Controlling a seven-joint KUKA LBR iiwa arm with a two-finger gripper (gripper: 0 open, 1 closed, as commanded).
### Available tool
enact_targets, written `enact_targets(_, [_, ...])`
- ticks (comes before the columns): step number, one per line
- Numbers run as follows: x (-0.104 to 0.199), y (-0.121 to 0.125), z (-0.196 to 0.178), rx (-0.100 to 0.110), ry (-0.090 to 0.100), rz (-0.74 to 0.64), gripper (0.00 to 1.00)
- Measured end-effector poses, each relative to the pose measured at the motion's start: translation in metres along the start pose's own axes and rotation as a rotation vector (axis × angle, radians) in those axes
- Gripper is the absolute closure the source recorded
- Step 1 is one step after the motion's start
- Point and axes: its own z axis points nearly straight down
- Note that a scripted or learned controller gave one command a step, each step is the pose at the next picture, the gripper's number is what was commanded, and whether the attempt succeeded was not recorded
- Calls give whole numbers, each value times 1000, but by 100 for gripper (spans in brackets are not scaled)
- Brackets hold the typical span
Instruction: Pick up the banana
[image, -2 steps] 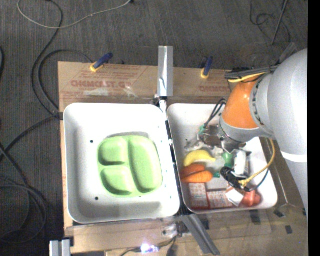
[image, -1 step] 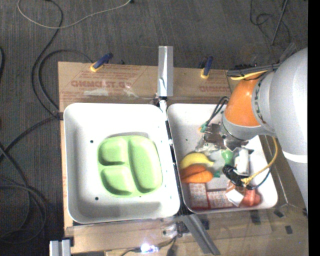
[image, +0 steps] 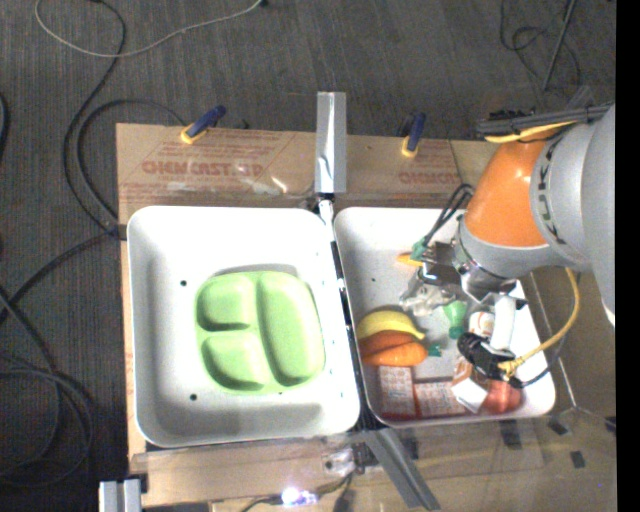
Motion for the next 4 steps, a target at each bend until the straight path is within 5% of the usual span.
enact_targets(1, [0, 0, 0, 0, 0, 0, 0])
enact_targets(2, [-17, 20, 86, -1, 1, -85, 0])
enact_targets(3, [-16, 19, 78, 3, 2, -87, 100])
enact_targets(4, [87, 25, -72, -2, -2, -138, 100])
